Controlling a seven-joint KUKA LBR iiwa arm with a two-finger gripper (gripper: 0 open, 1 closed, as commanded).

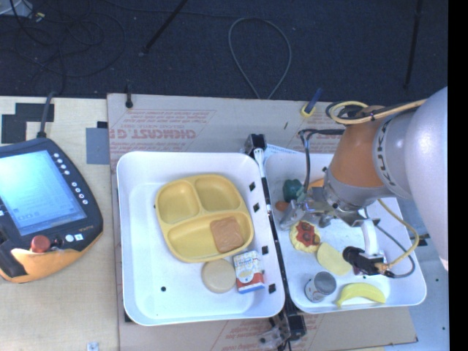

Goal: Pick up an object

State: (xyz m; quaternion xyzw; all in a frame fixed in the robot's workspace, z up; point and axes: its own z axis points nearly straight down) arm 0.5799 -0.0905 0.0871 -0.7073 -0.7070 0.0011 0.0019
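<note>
claw (301, 214): I cannot tell if it is open or shut | spot: low in the right bin (409, 287), over the small pizza toy (305, 235); toy looks light, flat, hard | hold: I pinch its edges

Bright, bluish cast; glare on bins (131, 196).

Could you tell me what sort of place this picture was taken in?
Most likely a robotics lab bench set up for picking trials: a grey arm with an orange band reaches over two shallow white bins of toy food, and a handheld control pendant with a lit screen lies beside them.
</note>
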